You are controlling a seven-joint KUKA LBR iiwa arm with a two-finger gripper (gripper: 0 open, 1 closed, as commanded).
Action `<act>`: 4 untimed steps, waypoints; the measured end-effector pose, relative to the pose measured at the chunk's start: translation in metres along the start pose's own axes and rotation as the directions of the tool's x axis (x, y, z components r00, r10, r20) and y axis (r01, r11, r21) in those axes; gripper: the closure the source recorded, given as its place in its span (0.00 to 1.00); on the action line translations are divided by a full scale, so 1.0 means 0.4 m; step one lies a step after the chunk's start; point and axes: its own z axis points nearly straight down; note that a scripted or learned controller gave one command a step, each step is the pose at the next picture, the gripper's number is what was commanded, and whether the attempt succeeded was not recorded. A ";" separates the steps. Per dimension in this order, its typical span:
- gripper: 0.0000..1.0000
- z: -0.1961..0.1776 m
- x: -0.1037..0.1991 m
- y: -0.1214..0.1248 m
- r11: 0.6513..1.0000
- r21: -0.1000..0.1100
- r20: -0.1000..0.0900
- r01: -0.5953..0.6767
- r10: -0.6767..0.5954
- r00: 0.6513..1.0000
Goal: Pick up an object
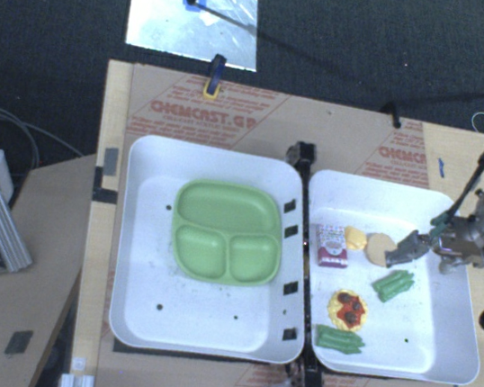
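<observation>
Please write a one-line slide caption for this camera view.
Grey tool poised above round tan biscuit in right white bin.

**Plastic, Board and Foil**

Both white bins [228, 163] look smooth, faintly glossy plastic. The green divided tray [225, 234] is matt plastic. The bench [264, 114] beneath shows printed brown paper. At the far left lies a shiny, crinkled foil sheet [198, 8].

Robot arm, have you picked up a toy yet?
Not yet. The end effector hangs low in the right bin, beside the tan cookie and green beans, with nothing seen between its fingers. All toys lie in the bin; grabbing and lifting remain.
</observation>
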 end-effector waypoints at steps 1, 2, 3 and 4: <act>0.00 0.261 0.004 -0.034 1.000 0.009 -0.002 -0.003 0.003 1.000; 0.00 0.508 0.007 -0.032 1.000 0.003 0.000 -0.003 0.003 1.000; 1.00 0.470 0.006 -0.029 1.000 -0.001 0.000 -0.003 0.003 1.000; 1.00 0.233 0.189 0.057 1.000 -0.010 -0.003 0.009 -0.009 1.000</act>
